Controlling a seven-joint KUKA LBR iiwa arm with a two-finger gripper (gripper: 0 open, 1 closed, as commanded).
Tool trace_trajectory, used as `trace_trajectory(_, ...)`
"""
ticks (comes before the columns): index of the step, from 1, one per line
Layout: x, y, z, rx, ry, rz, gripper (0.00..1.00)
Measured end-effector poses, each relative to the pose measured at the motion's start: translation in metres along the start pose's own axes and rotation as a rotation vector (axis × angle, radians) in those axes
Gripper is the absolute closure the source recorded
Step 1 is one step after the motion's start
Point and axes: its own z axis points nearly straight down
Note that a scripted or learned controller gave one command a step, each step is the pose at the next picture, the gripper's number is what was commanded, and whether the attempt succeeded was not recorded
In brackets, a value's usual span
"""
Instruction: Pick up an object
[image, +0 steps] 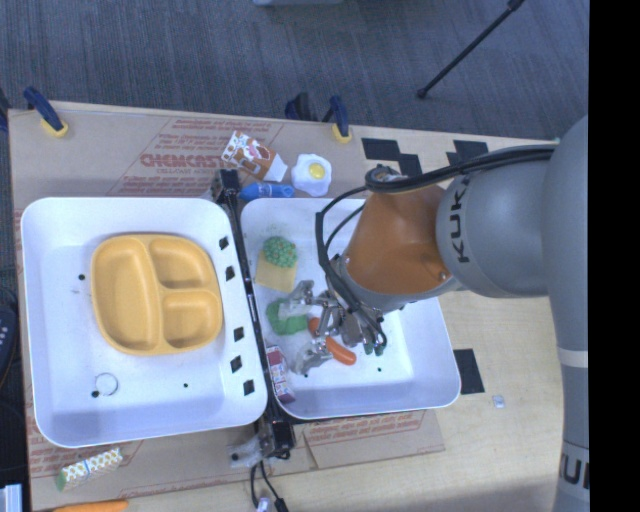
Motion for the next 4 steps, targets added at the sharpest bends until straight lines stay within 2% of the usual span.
trace_trajectory(1,-0.001,0.0,-0.01,0.0,-0.001,-0.001,1.0)
trace_trajectory(2,-0.001,0.0,-0.01,0.0,-0.001,-0.001,0.0)
trace_trajectory(3,0.025,-0.008,0.0,0.0,0.003,0.044,0.0)
trace_trajectory(4,0.002,-0.001,0.0,0.0,0.001,0.147,0.0)
